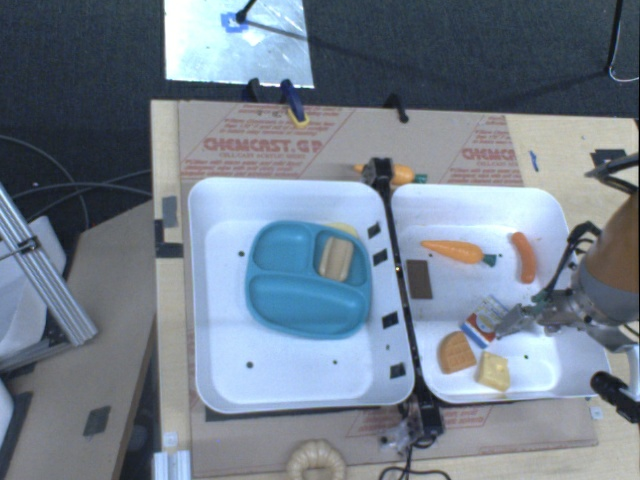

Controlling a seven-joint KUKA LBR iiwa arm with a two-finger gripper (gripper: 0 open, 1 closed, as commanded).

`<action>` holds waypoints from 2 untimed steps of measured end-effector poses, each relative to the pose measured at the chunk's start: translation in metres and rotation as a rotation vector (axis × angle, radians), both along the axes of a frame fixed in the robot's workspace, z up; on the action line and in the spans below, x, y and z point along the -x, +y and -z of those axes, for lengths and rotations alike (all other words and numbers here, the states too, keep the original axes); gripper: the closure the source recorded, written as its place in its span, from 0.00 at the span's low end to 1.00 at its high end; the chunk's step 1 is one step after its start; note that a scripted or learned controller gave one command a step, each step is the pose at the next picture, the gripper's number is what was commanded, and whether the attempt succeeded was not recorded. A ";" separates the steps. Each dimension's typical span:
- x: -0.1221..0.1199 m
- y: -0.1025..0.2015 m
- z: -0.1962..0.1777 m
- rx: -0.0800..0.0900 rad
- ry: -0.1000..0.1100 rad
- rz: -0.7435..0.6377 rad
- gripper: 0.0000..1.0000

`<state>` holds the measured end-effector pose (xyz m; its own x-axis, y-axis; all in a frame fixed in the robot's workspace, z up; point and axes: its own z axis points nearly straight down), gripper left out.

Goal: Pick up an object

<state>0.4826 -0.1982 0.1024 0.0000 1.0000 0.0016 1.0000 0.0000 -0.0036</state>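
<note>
1. White plastic, two shallow bins side by side: left bin, right bin.
2. Blue divided tray sits mid left bin; a tan bread-like piece rests in its 1 o'clock compartment.
3. Grey arm enters the right bin at 4 o'clock.
4. Gripper low over the bin floor; whether the pincer is spread or pressed together, cannot tell.
5. Candidates in the right bin: carrot at 11 o'clock, sausage at 1 o'clock, dark flat card at 9 o'clock.
6. Small red-and-white packet just beside the gripper tip, likely target.
7. Toast slice and cheese wedge at 6 o'clock, close together.
8. Risk, my judgement: the flat packet may slide away from the closing tips, or the tips may nudge the toast and come up with nothing.
</note>
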 end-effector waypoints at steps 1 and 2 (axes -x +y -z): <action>-0.002 0.001 0.015 -0.003 -0.005 -0.002 0.00; -0.004 0.001 0.004 -0.002 -0.010 -0.003 1.00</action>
<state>0.4863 -0.1971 0.0987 -0.0026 1.0000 0.0036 1.0000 0.0026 0.0061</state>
